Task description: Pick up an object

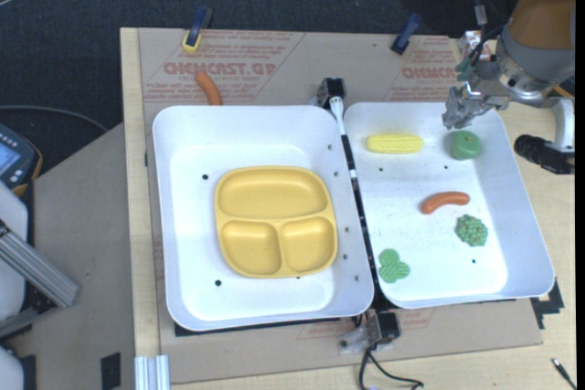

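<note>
Hovering at the right bin's point(512, 196) far edge, the jaws point(457, 116) are hanging just beside the green round piece point(466, 144); whether spread or pressed together, cannot tell. Corn cob point(395, 142) is lying nearby.

Light: bright, even | shadows: soft | focus: slightly soft, perhaps grainy

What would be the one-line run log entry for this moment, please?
phase: approach | gripper: above far end of right bin, beside green round toy | held: nothing seen | corn, sausage: untouched
</note>
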